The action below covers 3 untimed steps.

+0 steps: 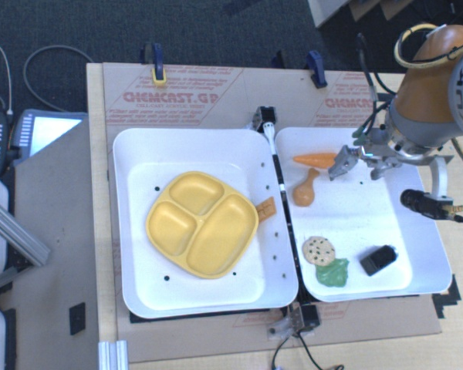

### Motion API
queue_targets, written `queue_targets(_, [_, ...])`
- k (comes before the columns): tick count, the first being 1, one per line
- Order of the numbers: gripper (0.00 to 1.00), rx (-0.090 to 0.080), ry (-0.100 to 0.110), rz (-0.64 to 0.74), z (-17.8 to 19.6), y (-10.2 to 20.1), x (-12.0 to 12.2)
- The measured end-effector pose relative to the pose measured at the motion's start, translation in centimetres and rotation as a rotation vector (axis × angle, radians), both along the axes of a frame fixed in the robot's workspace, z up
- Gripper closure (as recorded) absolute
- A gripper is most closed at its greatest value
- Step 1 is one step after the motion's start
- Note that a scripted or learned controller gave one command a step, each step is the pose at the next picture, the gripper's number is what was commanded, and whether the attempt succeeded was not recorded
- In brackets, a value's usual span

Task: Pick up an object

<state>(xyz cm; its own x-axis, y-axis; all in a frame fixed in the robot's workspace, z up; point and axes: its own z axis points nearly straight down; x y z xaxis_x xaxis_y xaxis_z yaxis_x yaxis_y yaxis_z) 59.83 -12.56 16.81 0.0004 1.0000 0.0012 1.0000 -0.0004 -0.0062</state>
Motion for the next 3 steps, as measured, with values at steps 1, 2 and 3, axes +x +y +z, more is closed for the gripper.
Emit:
queue_targets(1, [0.0,0.0,-0.001,0.002,-5.8,0.7,0.6])
queue_targets(2, [0.0,0.0,-0.001,0.001,-8.5,0.7,0.5])
queue_targets(3, [1.0,-0.001,-0.006,0.0,-7.3,0.7,0.6])
